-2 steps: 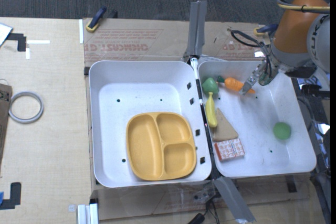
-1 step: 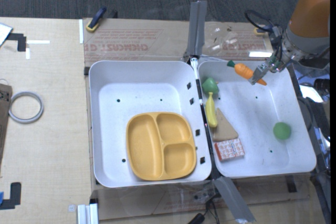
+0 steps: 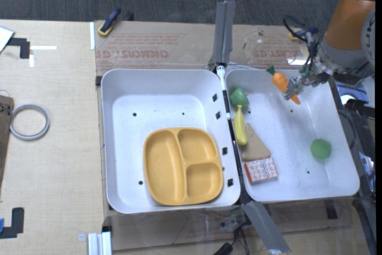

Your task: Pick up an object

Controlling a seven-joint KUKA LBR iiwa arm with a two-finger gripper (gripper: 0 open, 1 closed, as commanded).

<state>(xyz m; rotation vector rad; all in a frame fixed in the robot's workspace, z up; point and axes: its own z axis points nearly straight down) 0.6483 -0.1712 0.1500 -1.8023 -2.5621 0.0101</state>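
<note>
Gripper [image 3: 294, 91] over the right bin's [image 3: 334, 188] far edge, an orange toy carrot [image 3: 280, 81] between its jaws.

The jaws pinch the carrot above the bin floor, well apart from the green ball [image 3: 320, 149]; a yellow divided plate [image 3: 182, 165] lies in the left bin [image 3: 119, 128].

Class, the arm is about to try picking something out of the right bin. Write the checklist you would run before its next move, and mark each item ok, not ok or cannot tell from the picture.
1. Gripper is over the right bin, near its far edge: ok.
2. A target lies close: the orange carrot is right beside the gripper: ok.
3. Carrot held between the jaws: cannot tell, the view is too small there.
4. Green ball lies apart from other items, free to approach: ok.
5. Banana lies against the bin's left wall, touching the brown wedge: not ok for a clean grasp.
6. Yellow divided plate sits in the left bin, out of the way: ok.
</note>
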